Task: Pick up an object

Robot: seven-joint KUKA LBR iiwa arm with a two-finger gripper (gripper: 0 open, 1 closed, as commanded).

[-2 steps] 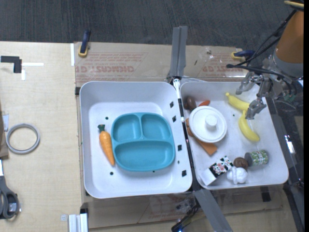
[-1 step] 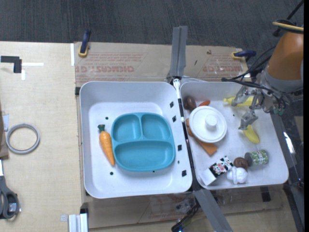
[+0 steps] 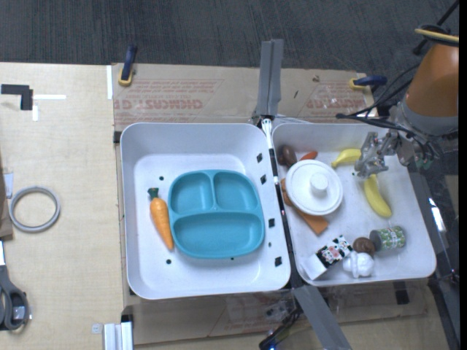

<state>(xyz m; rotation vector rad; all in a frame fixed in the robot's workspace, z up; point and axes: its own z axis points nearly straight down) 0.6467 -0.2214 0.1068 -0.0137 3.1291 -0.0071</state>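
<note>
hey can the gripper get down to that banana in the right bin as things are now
Probably yes. The gripper hangs just above the upper end of the banana, which lies flat in the right bin with nothing on top of it.

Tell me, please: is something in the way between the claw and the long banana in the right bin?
Nothing visible is. The claw hangs over the right bin, just above the upper end of the long banana. The white lid lies off to the banana's left.
</note>
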